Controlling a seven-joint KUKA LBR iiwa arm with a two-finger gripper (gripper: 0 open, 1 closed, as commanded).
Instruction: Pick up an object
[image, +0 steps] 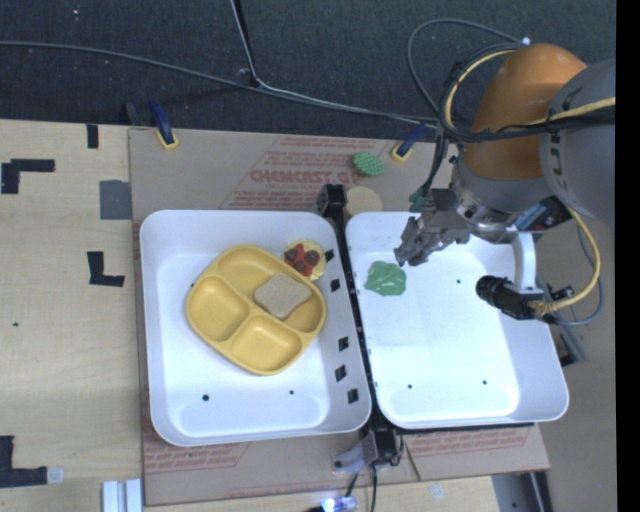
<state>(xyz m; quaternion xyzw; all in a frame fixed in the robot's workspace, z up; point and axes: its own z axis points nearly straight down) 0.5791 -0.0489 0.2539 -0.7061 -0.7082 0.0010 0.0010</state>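
the pincer (405, 256) hung low over the right bin (470, 390), near its upper left corner. whether it stood apart or together could not be told from above. the green leafy toy (385, 279) lay on the bin floor just beside the pincer, below and slightly left of it in the camera view, not yet held. the left bin (170, 400) carried a yellow divided plate (215, 300) with a slice of toast (281, 295).
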